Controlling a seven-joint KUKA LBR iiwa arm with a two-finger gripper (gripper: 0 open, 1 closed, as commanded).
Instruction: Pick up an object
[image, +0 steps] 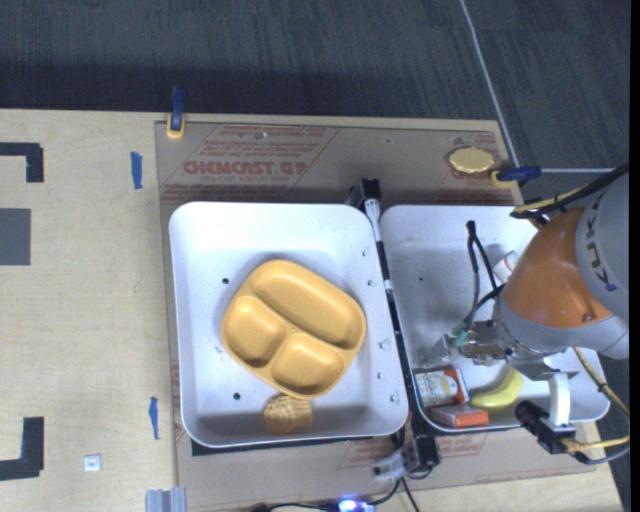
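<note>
In the left bin (190, 300) a yellow tray (292, 325) fills the middle, with a small tan nut (287, 412) at the near edge. In the right bin (420, 250), a can (442, 387) and banana (497, 392) crowd the near edge beneath the tool (480, 345), whose state I cannot tell. Packed together against the wall, they could make a grasp slip or catch both.

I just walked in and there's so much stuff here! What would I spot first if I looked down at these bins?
Your eye would land on the big yellow divided tray lying upside down in the middle of the left bin. Next comes the robot arm with its bright orange band, reaching over the right bin. Under it, at that bin's near edge, lie a yellow banana and a small orange-and-white carton.
</note>
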